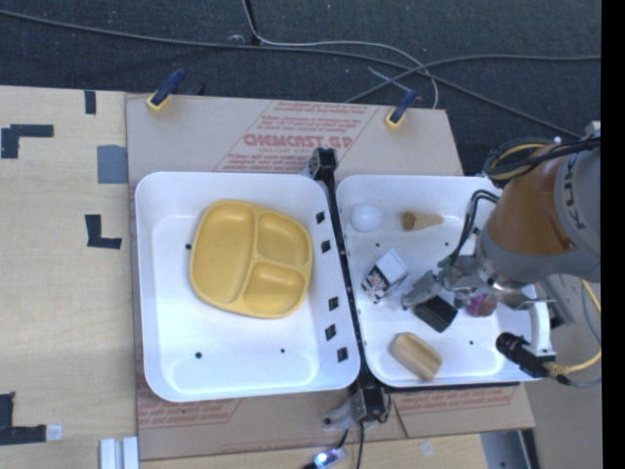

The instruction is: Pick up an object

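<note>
Right bin (pixel 469 364): tan oblong block (pixel 416 355)

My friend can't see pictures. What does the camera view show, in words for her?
A grey and orange robot arm reaches its gripper down into the right white bin, among a white ball, a tan block and small bits. The left white bin holds a yellow divided plate.
</note>
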`<state>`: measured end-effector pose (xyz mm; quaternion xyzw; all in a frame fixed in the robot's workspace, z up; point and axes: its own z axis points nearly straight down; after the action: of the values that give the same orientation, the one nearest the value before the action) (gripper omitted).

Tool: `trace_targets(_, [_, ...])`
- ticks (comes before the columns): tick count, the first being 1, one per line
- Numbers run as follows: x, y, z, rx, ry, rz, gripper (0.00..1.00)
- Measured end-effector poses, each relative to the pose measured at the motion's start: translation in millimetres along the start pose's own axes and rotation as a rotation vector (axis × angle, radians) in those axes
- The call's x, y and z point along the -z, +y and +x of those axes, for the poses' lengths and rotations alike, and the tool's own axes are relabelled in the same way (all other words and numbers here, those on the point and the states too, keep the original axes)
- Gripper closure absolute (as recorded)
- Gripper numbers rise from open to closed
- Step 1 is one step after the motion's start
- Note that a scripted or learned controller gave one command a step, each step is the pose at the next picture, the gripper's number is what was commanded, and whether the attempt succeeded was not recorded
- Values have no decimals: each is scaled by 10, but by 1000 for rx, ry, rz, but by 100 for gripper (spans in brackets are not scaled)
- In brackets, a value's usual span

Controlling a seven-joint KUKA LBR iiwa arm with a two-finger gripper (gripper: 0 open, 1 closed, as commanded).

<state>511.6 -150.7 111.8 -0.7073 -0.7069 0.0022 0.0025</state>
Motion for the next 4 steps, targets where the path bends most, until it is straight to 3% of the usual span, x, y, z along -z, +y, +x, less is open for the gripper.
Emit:
trace_targets(1, [126,11,14,3,1,-3,100])
trace_targets(3, [1197,-14,-40,2,-2,-11,100])
trace_targets(4, [1078,186,424,6,0,-5,100])
